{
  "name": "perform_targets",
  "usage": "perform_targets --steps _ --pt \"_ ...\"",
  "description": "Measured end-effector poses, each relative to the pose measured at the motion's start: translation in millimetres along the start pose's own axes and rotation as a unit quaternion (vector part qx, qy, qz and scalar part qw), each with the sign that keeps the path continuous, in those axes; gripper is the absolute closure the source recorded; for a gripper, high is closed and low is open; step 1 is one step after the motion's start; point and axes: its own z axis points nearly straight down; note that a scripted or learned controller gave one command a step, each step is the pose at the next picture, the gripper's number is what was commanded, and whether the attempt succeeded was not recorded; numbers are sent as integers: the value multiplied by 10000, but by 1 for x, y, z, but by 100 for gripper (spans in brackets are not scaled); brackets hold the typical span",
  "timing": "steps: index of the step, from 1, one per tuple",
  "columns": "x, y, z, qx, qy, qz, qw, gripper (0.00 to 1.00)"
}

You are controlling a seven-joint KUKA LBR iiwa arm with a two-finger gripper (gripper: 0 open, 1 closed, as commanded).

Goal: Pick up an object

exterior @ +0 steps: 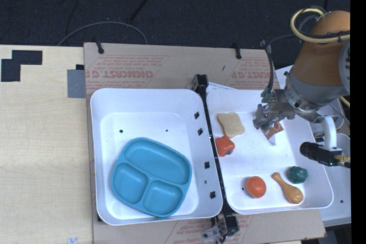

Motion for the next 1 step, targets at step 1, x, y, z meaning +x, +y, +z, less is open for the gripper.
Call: perform_targets --steps 1 --pt "49 23 9 2 -2 3 10000 100"
